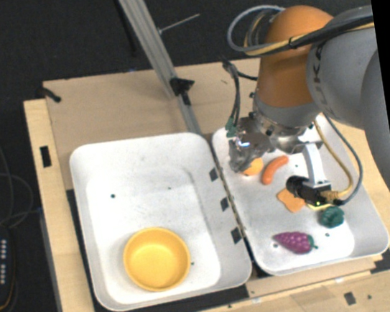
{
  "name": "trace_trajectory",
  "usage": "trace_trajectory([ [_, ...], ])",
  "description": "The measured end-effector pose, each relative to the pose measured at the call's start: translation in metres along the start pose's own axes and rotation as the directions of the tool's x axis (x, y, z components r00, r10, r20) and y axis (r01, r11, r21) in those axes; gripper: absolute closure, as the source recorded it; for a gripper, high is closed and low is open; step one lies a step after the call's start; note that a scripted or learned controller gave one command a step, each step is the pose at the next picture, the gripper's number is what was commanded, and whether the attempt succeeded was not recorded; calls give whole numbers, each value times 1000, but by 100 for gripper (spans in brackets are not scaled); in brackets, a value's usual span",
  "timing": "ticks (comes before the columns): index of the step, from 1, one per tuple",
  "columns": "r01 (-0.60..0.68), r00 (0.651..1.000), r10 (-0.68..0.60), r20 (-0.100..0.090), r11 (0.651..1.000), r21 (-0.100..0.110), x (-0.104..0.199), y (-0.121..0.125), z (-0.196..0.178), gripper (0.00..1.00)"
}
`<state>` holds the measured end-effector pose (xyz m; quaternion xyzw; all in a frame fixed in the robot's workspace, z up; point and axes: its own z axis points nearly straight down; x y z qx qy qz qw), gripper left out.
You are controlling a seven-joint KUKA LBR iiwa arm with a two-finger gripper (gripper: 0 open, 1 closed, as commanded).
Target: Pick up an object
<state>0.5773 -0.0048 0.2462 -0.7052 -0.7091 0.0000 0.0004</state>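
Seen from above at a slant: two white bins side by side on the bench. In the left bin (96, 174), a yellow bowl (156, 258) near the front. In the right bin (370, 234), the gripper (241, 153) lowered at the rear left corner, beside an orange carrot-like piece (275, 168) and a smaller orange bit (253, 168); finger spread and any hold impossible to tell. Toward the front, a purple grape bunch (294, 242), a green object (330, 217) and an orange wedge (290, 200).
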Motion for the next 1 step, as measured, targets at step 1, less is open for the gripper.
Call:
trace_trajectory([
  [1, -1, 1000, 1, 0, 1000, -1, 48, 20, -8, 100],
])
